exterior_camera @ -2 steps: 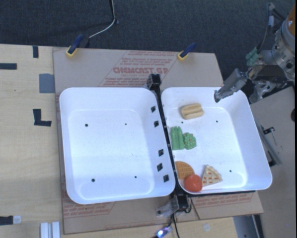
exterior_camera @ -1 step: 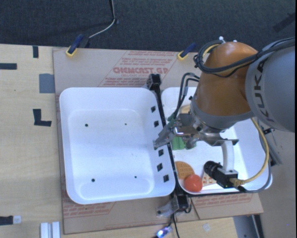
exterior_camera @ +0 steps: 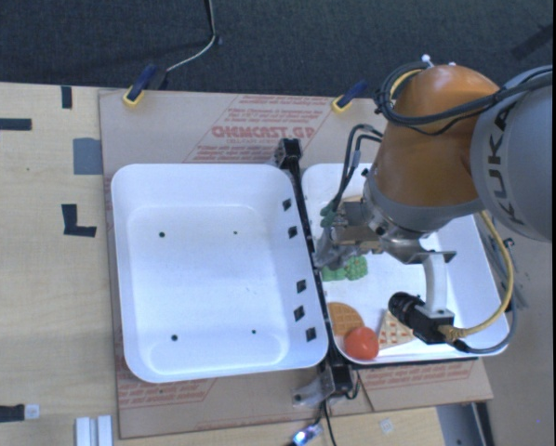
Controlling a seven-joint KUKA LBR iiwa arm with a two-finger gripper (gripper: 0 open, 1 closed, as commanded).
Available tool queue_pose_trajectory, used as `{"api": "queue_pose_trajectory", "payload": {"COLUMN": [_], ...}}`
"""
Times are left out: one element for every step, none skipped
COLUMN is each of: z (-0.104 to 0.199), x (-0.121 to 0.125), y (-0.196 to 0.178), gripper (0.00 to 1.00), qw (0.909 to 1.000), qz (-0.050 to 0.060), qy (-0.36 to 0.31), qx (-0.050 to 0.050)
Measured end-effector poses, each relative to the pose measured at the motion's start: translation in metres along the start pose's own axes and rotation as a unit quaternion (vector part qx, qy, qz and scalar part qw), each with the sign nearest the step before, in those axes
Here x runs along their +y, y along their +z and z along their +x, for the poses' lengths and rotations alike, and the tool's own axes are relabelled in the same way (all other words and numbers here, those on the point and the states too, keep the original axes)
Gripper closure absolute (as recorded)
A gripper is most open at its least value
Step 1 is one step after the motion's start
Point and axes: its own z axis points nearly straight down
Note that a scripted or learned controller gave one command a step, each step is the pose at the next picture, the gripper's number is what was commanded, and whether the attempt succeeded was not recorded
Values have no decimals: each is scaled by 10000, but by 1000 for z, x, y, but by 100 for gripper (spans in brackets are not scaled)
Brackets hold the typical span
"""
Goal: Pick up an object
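Bench (exterior_camera: 36,277): pale wood-toned top with dark markings at the left; a brown board lies on it under both bins, printed with red lettering.
Arm (exterior_camera: 445,147): grey with a broad orange band, reaching in from the right and covering much of the right bin's upper half.
Left bin (exterior_camera: 204,351): shallow, white, a few small dark dots on its floor.
Right bin (exterior_camera: 487,342): shallow, white, touching the left bin along a dark divider with clips; it holds the objects.
Gripper (exterior_camera: 337,247): low over the right bin's left side, just beside the divider, right above the green object; whether it is open or closed cannot be told from this angle.
Green object (exterior_camera: 350,269): bumpy and leafy-looking, in the right bin, directly beneath the gripper, partly hidden by it; contact cannot be judged.
Waffle-patterned piece (exterior_camera: 396,331): tan wedge near the bin's front edge, beside a black fitting on the arm's cable.
Round orange-brown piece (exterior_camera: 343,317): flat disc near the front left corner.
Red ball (exterior_camera: 360,343): small, just in front of the disc, touching it.
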Motion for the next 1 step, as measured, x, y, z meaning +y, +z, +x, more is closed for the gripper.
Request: {"api": "queue_pose_trajectory", "payload": {"z": [60], "x": [102], "y": [-129], "gripper": [100], "qw": [9999], "qz": [-106], "qy": [-31], "qx": [13]}}
